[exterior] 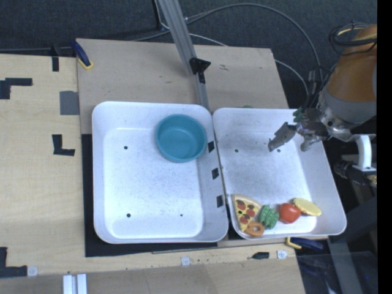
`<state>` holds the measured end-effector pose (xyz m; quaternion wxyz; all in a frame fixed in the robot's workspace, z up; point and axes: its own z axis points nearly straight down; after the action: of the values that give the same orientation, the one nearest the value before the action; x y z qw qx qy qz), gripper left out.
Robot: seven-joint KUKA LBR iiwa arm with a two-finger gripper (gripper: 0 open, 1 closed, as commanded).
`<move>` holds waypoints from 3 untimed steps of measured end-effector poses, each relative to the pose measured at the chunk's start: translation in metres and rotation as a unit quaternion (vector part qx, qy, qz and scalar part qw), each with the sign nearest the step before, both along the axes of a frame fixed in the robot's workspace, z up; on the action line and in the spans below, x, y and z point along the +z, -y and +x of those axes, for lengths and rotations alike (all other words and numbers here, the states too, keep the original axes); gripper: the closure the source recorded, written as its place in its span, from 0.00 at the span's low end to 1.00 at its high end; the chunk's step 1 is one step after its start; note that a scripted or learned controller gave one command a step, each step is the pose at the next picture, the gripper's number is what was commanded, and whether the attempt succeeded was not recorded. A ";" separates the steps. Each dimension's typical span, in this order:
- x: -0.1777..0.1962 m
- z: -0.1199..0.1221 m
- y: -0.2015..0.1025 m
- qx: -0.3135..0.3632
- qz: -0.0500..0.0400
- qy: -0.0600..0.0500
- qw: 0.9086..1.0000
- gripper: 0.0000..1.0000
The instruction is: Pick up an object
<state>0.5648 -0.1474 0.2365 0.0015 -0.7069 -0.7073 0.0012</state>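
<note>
Tomato (289, 212), likely light, hard, slippery plastic at the right bin's (257, 164) five o'clock, suits a grasp across its middle by the open, empty-fingered gripper (293, 136).

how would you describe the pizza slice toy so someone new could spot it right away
Start at the right-hand white bin, the one the arm reaches over, and go to its near edge, where a small row of toy foods lies. The pizza slice is the leftmost of that row, beside the green piece: a flat yellow wedge dotted with red, unlike the rounder red tomato.

Glossy blue plastic bowl (180, 138), speckled matt white plastic bins (147, 225), pale matt wood bench (37, 182), smooth metal pole (177, 23)
</note>
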 end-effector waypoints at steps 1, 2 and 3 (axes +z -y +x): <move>-0.043 0.001 -0.001 0.000 0.000 0.000 1.000 0.00; -0.102 0.007 0.000 0.000 0.000 -0.001 1.000 0.00; -0.089 0.008 0.000 0.001 0.000 0.001 1.000 1.00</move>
<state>0.5732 -0.1477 0.1475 0.0004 -0.7065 -0.7077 0.0002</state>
